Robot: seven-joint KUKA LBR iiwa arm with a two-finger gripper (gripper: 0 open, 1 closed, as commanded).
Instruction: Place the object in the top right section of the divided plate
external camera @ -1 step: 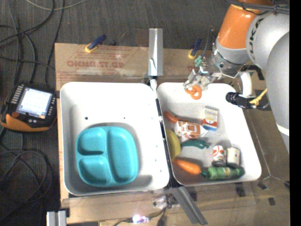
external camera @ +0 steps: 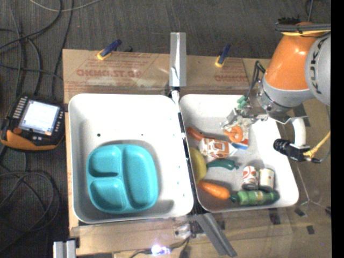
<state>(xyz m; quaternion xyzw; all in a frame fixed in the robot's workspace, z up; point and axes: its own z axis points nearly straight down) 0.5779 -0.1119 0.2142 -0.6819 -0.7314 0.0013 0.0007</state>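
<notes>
The gripper (external camera: 240, 118) hangs over the right bin (external camera: 279, 195); I cannot tell its grip. It might grab nothing. The blue divided plate (external camera: 122, 177) waits in the left bin (external camera: 80, 112).

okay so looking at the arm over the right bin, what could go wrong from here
Crowding: the gripper hovers at the packed pile in the right white bin, near an orange-and-white carton, so it may nudge or catch the wrong item.

Distance: the turquoise divided plate sits in the left white bin, across the rims; a weak grip could drop the object.
</notes>
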